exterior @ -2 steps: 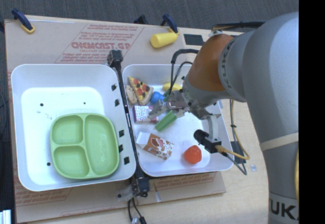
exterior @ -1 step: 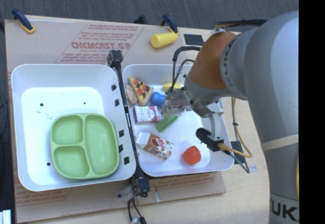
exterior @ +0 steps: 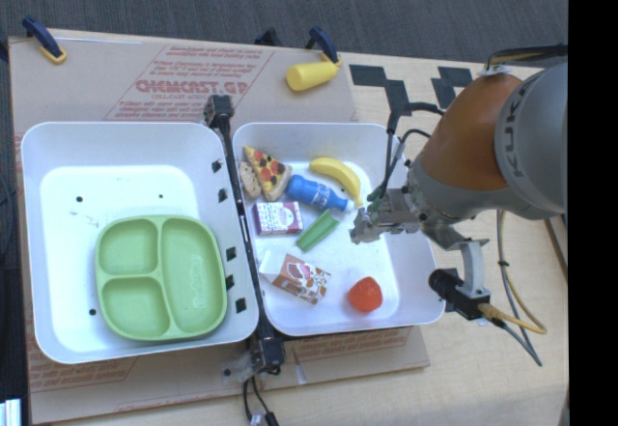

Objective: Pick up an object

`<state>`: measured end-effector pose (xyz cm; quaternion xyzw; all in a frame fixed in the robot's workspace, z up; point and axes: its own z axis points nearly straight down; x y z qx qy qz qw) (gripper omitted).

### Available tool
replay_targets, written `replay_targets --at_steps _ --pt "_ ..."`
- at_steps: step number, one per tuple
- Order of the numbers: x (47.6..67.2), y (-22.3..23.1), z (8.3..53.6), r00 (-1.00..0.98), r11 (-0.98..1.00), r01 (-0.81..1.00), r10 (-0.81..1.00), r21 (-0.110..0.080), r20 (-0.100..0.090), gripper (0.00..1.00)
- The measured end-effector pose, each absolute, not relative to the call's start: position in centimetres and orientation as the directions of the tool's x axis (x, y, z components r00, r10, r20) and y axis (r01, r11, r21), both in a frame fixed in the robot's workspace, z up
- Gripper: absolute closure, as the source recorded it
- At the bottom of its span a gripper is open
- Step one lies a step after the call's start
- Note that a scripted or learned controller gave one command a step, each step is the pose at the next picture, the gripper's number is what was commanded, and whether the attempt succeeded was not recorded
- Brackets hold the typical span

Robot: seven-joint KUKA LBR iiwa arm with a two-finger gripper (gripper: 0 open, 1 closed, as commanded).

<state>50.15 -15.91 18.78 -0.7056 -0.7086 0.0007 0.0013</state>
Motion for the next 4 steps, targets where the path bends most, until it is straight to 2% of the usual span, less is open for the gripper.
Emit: replay_targets --at_steps 1,2,3,4 --pt "55.7 -19.9 23.5 -0.006 0.006 1.000 1.000 0.000 -0.001 1.00" --pt "59.1 -13.1 13.5 -0.008 0.008 1.000 1.000 -0.006 0.001 1.00" --pt "56.5 -15.2 16.9 -0.004 0.004 1.000 1.000 -0.004 0.002 1.00" --pt "62.1 -11.8 20.6 -0.005 0.005 1.000 1.000 0.001 0.001 1.00"
